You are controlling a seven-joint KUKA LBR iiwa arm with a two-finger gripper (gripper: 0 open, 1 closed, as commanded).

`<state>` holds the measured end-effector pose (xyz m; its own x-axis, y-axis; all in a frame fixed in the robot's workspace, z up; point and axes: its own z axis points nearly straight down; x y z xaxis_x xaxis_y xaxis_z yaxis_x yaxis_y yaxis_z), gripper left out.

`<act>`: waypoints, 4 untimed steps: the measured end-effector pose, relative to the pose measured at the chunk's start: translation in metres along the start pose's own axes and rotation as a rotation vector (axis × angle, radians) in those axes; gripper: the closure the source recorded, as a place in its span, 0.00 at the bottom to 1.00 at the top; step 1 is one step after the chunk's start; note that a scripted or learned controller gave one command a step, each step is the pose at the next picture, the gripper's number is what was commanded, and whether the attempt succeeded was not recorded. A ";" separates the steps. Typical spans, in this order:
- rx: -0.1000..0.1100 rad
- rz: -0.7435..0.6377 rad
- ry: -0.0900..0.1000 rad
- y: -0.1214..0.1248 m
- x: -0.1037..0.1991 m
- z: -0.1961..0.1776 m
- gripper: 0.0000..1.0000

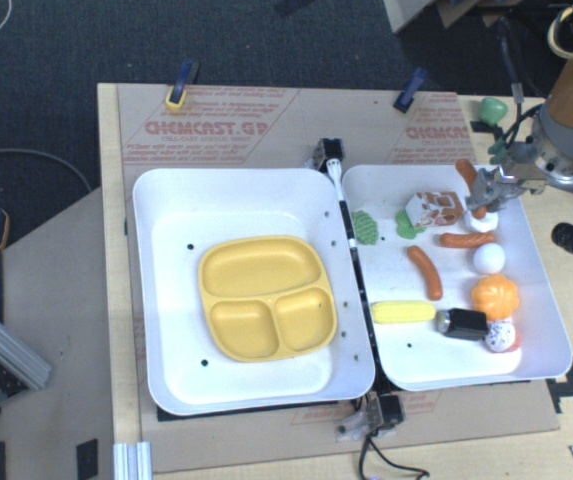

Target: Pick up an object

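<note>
yellow divided tray [266, 298] in left bin [156, 268]; blue clamp [410, 89], yellow clamp [179, 87] at board's [266, 123] far edge

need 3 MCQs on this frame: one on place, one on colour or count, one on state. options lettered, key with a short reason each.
1. Where does the yellow divided tray lie?
A. in the left bin
B. in the right bin
C. on the bare bench

2. What colour is the ball in the right bin?
A. blue
B. white
C. black

3. How does the gripper stand?
A. over the left bin's middle
B. at the right bin's far right corner, above the toys
C. down on the yellow tray

Key:
1 A: the tray sits in the middle of the left bin.
2 B: the ball beside the orange toy is white.
3 B: the gripper sits by the far right corner, near the small sausage.
</note>
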<state>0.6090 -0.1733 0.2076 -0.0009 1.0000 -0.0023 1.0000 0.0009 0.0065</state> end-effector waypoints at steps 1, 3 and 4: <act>0.001 0.000 0.000 0.001 0.000 -0.019 1.00; 0.009 -0.005 0.005 -0.011 0.109 -0.018 1.00; 0.007 -0.005 0.004 0.002 0.162 -0.008 1.00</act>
<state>0.6108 -0.0113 0.2150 -0.0056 1.0000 0.0013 1.0000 0.0056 -0.0001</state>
